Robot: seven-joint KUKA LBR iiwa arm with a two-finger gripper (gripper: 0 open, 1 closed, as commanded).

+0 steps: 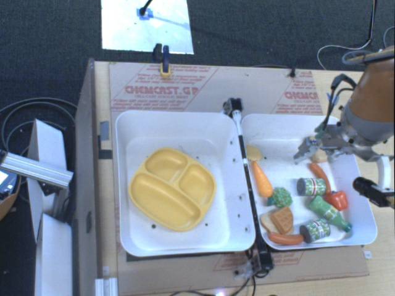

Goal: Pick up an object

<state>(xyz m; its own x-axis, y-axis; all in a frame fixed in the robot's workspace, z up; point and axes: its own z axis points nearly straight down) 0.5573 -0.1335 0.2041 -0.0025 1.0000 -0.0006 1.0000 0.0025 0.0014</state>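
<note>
Gripper (313, 150) hovers above the right bin (370, 230), jaws spread, nothing held; best centre over the carrot (320, 175) just below, then descend straight.

— What lay in the right-hand bin (364, 224)?

— Toy food, all loose on its floor. A carrot (261, 178) lay lengthwise near the divider, with a pale yellow piece (253, 153) just above it and a broccoli floret (281, 197) just beside its lower end.

— And further right?

— A green can (311, 186) on its side, a thin orange piece (320, 174) slanting above it, a red pepper (337, 200), and a green bottle (329, 214) lying tilted.

— Along the near wall?

— A toast slice (282, 219), a sausage (285, 239) below it, and a second can (315, 229) on its side.
</note>
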